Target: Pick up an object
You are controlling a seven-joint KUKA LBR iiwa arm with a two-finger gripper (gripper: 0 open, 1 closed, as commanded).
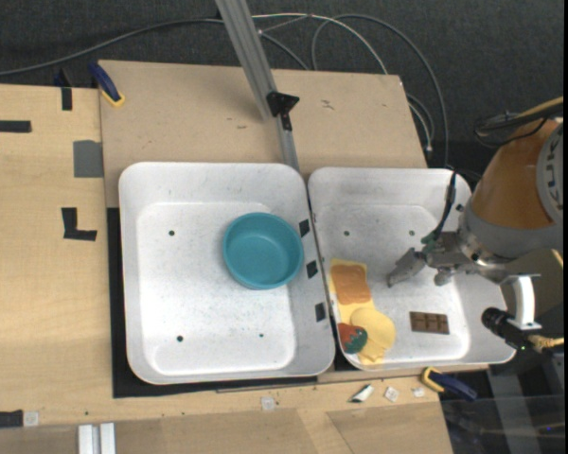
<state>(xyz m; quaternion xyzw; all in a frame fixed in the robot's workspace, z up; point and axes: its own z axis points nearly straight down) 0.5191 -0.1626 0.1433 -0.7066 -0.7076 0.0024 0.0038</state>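
Grey pincer [404, 270], grip state unclear, poised mid-right above right bin [388, 192]; approach step, next likely descent toward yellow sponge [350, 282].

Teal bowl [262, 251] sits alone in the left bin [151, 253]. Right bin [379, 197] has a yellow sponge [350, 282], some yellow-red-green toy [364, 334] and a small brown block [429, 323]. Pincer [402, 270] hangs over that bin, nothing between its fingers.
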